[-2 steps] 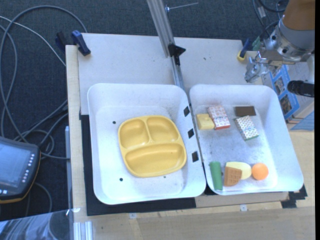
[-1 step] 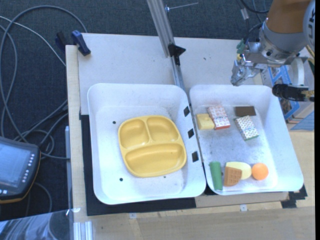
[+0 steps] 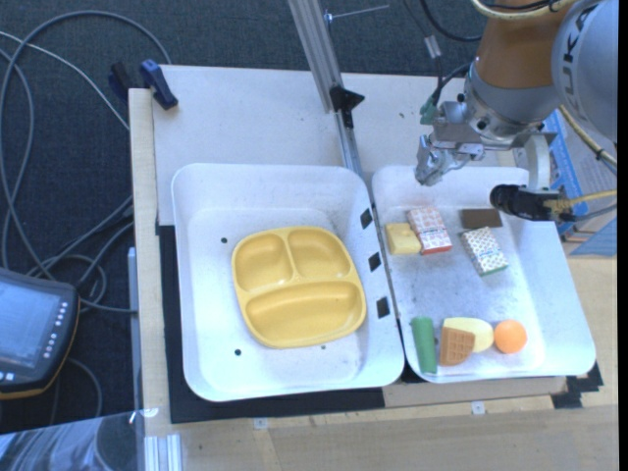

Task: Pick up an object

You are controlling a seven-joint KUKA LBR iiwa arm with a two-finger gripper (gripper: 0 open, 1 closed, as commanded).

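My gripper (image 3: 429,170) hangs over the far edge of the right bin (image 3: 549,292), above and apart from the objects. Just below it lie a red-and-white patterned box (image 3: 430,231) and a pale yellow block (image 3: 400,238) touching it. To their right sit a brown flat piece (image 3: 480,218) and a green-patterned box (image 3: 485,251). Along the bin's near side are a green cylinder (image 3: 423,344), a waffle-like piece (image 3: 455,344) against a yellow piece (image 3: 478,333), and an orange ball (image 3: 509,337). Nothing is between the fingers.
The left bin (image 3: 196,263) holds a yellow divided plate (image 3: 297,286). A slanted metal post (image 3: 319,47) rises behind the bins. Black clips (image 3: 373,260) mark the seam between bins. A blue clamp (image 3: 157,81) sits at the bench's far left corner.
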